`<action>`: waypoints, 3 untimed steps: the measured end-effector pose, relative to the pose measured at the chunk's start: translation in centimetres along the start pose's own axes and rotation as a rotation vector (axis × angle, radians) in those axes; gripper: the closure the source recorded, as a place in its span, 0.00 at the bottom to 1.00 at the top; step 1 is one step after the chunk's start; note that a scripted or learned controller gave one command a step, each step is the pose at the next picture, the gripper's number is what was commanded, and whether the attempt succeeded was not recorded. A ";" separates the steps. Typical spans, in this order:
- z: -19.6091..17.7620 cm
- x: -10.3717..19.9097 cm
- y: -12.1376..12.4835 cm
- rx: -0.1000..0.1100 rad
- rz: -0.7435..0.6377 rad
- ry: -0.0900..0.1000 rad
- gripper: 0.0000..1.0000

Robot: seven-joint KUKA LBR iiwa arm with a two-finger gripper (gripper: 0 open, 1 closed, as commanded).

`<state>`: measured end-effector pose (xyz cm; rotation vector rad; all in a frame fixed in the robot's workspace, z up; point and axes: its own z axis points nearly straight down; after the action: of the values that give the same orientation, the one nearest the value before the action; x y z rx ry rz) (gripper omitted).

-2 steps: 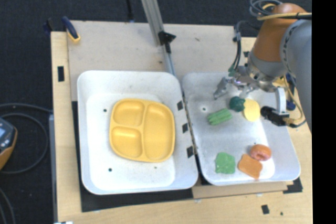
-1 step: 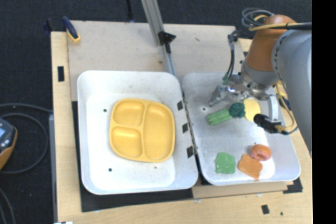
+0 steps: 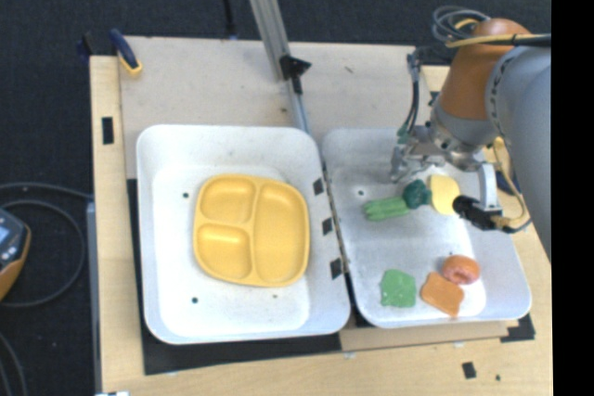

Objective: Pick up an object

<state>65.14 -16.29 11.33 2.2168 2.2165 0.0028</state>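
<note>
While the arm reaches in over the right bin (image 3: 520, 287), its gripper (image 3: 415, 170) sits low near that bin's back wall, just above the dark green head of a long green piece (image 3: 390, 207). Whether the gripper is spread or pressed together cannot be told at this angle, and nothing is visibly pinched in it.

The candidate objects all lie in the right bin. A pale yellow piece (image 3: 445, 194) lies just beside the green head, apparently touching it. Toward the front lie a flat green piece (image 3: 398, 288), an orange block (image 3: 442, 293) and a reddish round piece (image 3: 460, 269), the last two touching. The left bin (image 3: 158, 153) carries a yellow divided plate (image 3: 251, 230).

Risks, as judged from this position:
- The green head and the yellow piece are crowded together; a descent between them could push one aside or catch both.
- The long green piece would be gripped at one end, so it may swing or slip on lifting.
- The bin wall is near and could foul the gripper.
</note>
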 end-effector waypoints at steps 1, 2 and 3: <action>-4.8 -0.5 -0.6 0.001 0.000 0.002 1.00; -10.3 -0.7 -0.4 -0.001 -0.002 0.001 1.00; -10.0 3.6 -1.4 0.005 -0.006 0.003 1.00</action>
<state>63.65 -12.64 21.32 2.2147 2.2266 0.0014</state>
